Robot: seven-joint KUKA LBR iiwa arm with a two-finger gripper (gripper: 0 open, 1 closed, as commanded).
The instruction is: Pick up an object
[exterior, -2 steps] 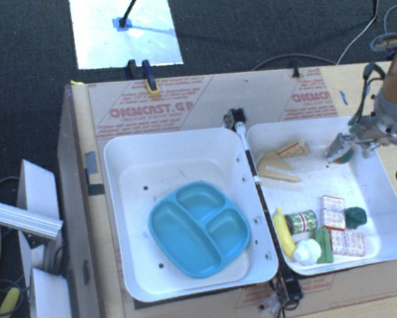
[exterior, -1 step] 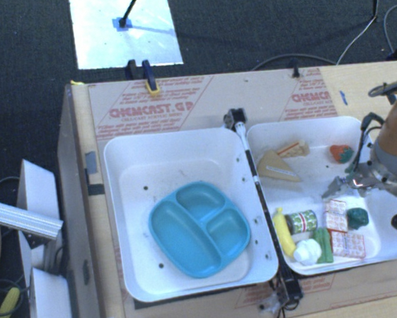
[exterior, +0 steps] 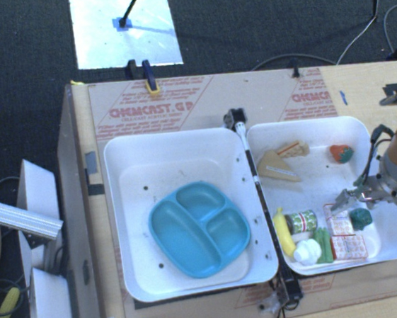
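Two white bins sit side by side on the table (exterior: 177,96). The left bin (exterior: 135,162) carries a blue divided plate (exterior: 199,227), lying flat and slightly turned, well apart from everything else.

Your candidates are all in the right bin (exterior: 355,130). Toward the far wall: a tan wedge that reads as a sandwich or cake slice (exterior: 282,164), and a small red-orange piece with a green top (exterior: 340,152), apart from each other. Crowded along the near wall: a yellow banana (exterior: 284,231) hard against the divider, a small can with a green label (exterior: 302,221) just beside it, a white rounded item (exterior: 308,251) touching a green stick-shaped piece (exterior: 325,245), and a red-and-white printed packet (exterior: 346,238). A dark teal lump (exterior: 361,218) lies just right of the packet.

The tool (exterior: 354,200) hangs low at the right side of this bin, above the packet and the teal lump, reaching in from the right. You cannot tell how far it is open; its tips are too small and blurred against the clutter, and nothing is visibly caught between them.

Judgement: the near-wall cluster is tight, so a descent here risks nudging neighbours or closing on two things at once. The teal lump and packet look like the likeliest targets given where the tool sits.
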